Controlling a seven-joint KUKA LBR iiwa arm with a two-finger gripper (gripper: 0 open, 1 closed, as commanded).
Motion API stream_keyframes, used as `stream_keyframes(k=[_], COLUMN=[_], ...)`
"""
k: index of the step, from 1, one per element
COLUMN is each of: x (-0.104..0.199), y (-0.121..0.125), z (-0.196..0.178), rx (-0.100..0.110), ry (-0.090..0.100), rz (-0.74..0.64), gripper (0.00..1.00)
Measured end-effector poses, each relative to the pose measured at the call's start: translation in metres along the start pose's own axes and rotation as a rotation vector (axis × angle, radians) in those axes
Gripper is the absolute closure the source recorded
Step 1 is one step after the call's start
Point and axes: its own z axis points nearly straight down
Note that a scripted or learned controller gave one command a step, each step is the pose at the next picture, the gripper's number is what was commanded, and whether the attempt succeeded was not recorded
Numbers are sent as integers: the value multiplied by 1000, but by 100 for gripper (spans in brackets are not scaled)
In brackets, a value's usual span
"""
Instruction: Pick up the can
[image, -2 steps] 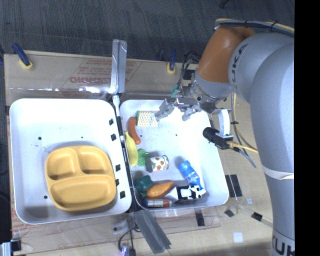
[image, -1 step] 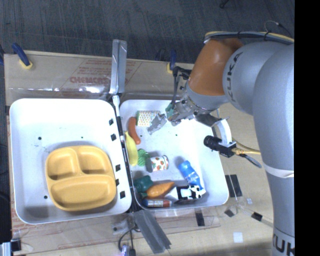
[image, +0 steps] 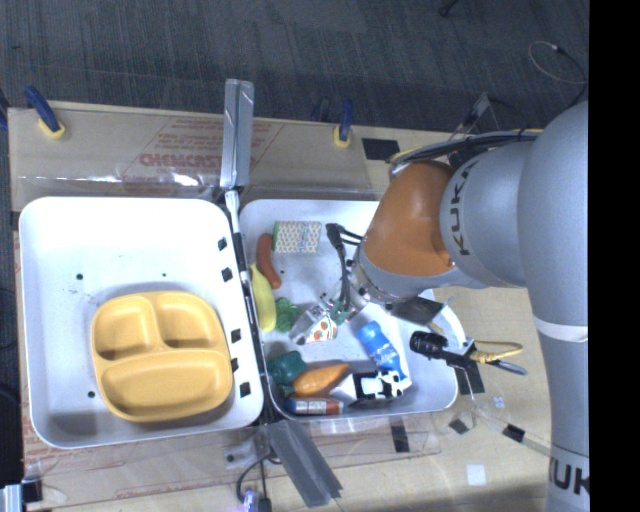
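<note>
One can (image: 322, 325) lies tilted in the right bin (image: 440, 395), mid-clutter, between the banana (image: 263, 298) and the blue bottle (image: 378, 343). The gripper (image: 343, 303) hangs just above-right of it, nearly touching. Finger state cannot be determined. The can's long axis runs diagonally.

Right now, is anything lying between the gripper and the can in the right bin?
Nothing visible does. The can lies at the far side of the right bin, with bare floor between it and the gripper. A red toy lies on its other side.
</note>
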Motion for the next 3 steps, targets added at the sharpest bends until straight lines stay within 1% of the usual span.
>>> stream_keyframes(k=[1, 2, 3], x=[-1, 62, 62], y=[1, 2, 2], z=[-11, -125, -124], rx=[-1, -3, -3], ry=[-1, -4, -4], rz=[-4, 33, 34], gripper=[100, 100, 0])
